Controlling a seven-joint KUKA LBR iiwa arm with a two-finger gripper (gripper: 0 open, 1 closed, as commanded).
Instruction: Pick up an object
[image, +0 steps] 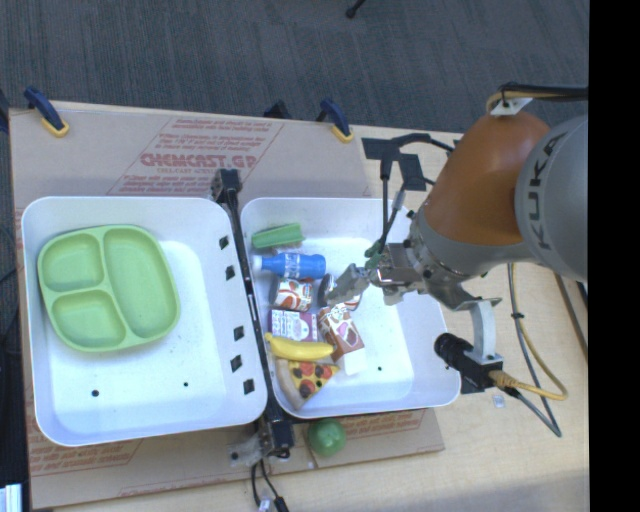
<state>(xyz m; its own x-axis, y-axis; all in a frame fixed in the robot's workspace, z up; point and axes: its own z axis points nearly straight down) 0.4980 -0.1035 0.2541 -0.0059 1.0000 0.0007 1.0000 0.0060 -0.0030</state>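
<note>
My gripper (342, 285) hangs low over the middle of the right bin (420, 375), reaching in from the right. Its tip sits just above and right of a pile of small items on the bin's left side. The pile holds a green cylinder (277, 237), a blue bottle (292, 265), a red-and-white carton (293, 295), a purple-and-white carton (289, 324), a brown carton (343, 331), a banana (300, 349) and a pizza slice (306, 379). The brown carton lies directly below the gripper's tip. I see nothing held.
The left bin (130, 400) holds a green divided plate (108, 287). A green ball (325, 436) lies outside the bins at the front edge. Black clips run along the divider (240, 300) between the bins. The arm's body and cables fill the right side.
</note>
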